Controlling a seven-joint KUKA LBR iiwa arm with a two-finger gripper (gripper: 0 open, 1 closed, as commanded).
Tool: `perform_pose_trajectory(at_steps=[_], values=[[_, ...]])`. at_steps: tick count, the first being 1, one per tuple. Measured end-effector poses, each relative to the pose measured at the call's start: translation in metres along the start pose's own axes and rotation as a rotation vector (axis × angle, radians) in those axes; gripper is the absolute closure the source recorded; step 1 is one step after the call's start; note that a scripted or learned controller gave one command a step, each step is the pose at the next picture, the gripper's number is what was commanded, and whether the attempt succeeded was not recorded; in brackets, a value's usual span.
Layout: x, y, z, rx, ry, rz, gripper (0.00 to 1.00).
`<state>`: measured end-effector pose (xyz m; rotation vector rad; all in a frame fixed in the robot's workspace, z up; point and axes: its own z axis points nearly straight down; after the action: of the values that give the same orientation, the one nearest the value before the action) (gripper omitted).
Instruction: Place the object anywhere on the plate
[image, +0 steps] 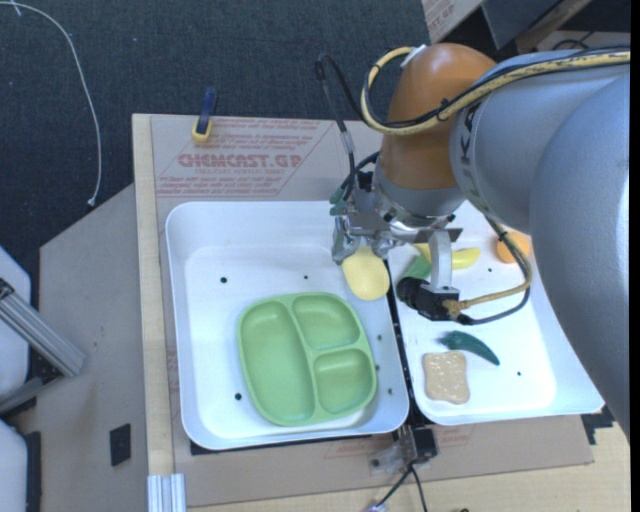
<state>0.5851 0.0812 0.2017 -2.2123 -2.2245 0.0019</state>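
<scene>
Trouble, as I judge it, is a drop short: the two-finger gripper (362, 250) looks clamped on the pale yellow rounded object (366, 275), hanging near the bin divider, just beyond the green three-compartment plastic plate (268, 385).

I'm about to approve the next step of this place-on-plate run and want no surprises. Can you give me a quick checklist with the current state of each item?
1. Pale yellow object sits at the gripper: ok.
2. Fingers truly clamp it: cannot tell.
3. Object is over the green plate: not ok, it is beyond the plate's far edge.
4. Plate compartments free: ok.
5. Plate lies flat in the left bin: ok.
</scene>
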Motion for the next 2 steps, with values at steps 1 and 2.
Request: perform_pose_trajectory(at_steps=[1,2], values=[[0.054,-0.009,-0.021,-0.007,0.001,-0.001,1.00],[0.102,-0.017,-0.022,-0.005,0.000,0.000,1.00]])
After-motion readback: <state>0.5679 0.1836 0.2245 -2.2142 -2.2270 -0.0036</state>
